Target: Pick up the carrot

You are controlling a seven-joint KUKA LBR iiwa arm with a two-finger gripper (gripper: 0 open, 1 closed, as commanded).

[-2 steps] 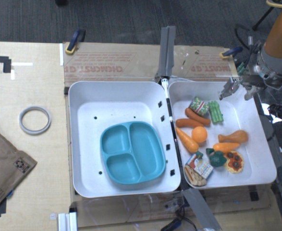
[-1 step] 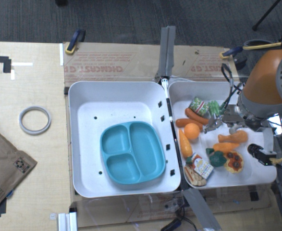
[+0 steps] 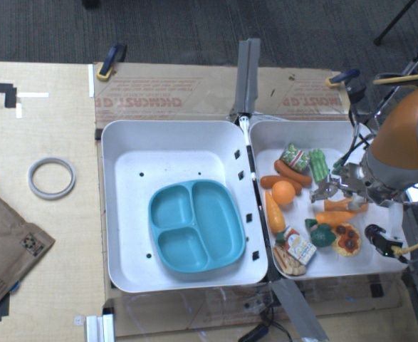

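Low over the right bin [image 3: 379, 262] sits the hand [image 3: 328, 189], its metal fingers pointing toward the left of the view, above the bin floor just left of the arm's grey wrist. Whether it is released or clenched I cannot tell; the tips are small and blurred against the white plastic, and nothing is plainly seen between them. The arm [image 3: 401, 130], grey with its orange band, comes in from the right edge.

Just right of the hand and slightly below it lies the carrot [image 3: 345, 205], a short orange piece partly under the wrist. Another orange piece [image 3: 335, 218] lies just below it. Other toy foods crowd the same bin: a sausage [image 3: 293, 172] near a green leafy piece [image 3: 295, 157], a green pickle [image 3: 318, 166], a round orange [image 3: 283, 192], a long orange-yellow piece [image 3: 274, 214] along the left wall, a dark green item [image 3: 321, 234], a small pizza [image 3: 348, 239] and a small carton [image 3: 301, 248] toward the bottom.

In the left bin [image 3: 123, 191] lies a blue divided plate [image 3: 196, 225]. On the desk [image 3: 38, 120] to the left lies a roll of tape [image 3: 52, 177], with a brown paper bag [image 3: 6, 241] below it.
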